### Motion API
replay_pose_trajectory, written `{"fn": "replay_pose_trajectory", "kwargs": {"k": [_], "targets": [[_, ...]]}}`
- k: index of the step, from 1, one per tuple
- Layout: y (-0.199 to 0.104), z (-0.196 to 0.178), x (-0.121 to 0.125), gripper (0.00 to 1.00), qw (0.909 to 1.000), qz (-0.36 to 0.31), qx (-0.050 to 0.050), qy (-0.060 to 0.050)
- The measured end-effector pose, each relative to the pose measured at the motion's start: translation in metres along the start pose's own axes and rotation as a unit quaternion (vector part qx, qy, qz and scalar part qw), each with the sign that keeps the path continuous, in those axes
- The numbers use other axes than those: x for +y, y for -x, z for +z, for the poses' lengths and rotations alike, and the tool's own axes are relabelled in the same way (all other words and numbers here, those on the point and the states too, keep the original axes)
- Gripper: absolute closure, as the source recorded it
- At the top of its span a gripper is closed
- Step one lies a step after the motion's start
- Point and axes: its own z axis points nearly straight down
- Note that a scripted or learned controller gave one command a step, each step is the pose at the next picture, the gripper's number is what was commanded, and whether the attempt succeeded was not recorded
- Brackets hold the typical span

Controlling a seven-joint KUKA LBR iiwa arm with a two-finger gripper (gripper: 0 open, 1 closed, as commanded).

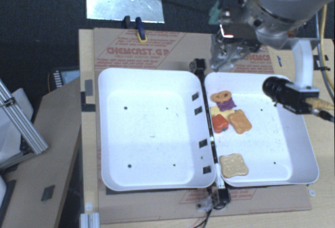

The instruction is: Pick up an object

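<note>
The arm sits high at the far edge of the right bin (293, 169), its pincer (226, 59) hanging above the bin's back rim, holding nothing; whether it is wide or narrow cannot be told. The step in hand looks like the approach. Candidates cluster by the divider: a tan cookie piece (239, 121), a red piece (219, 123), and a toast-like slice (233, 165) lying apart, nearer. Next, the pincer must come down over one.

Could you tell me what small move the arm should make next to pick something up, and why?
Probably bring the gripper forward and down toward the cluster of toy foods in the right bin. It hangs above that bin's far edge, apart from every item, and the nearest pieces lie just below it against the divider.
</note>
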Motion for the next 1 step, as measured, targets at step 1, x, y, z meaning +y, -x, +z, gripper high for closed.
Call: {"fn": "replay_pose_trajectory", "kwargs": {"k": [1], "targets": [[-0.0655, 0.0023, 0.0053, 1.00, 1.0000, -0.001, 0.000, -0.002]]}}
